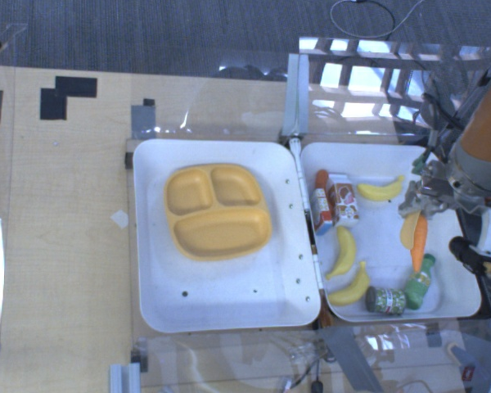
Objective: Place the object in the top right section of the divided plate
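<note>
In the camera view, the yellow divided plate [218, 211] is seen in the left bin [229, 309], at the frame's centre. The gripper [418, 205] is positioned over the right bin [458, 301], at the frame's right; whether its jaws are released or clenched cannot be told. An orange carrot [418, 246] is found just below it, beside a green bottle [421, 281]. Three bananas [344, 252] and a dark can [385, 300] are scattered nearby.
</note>
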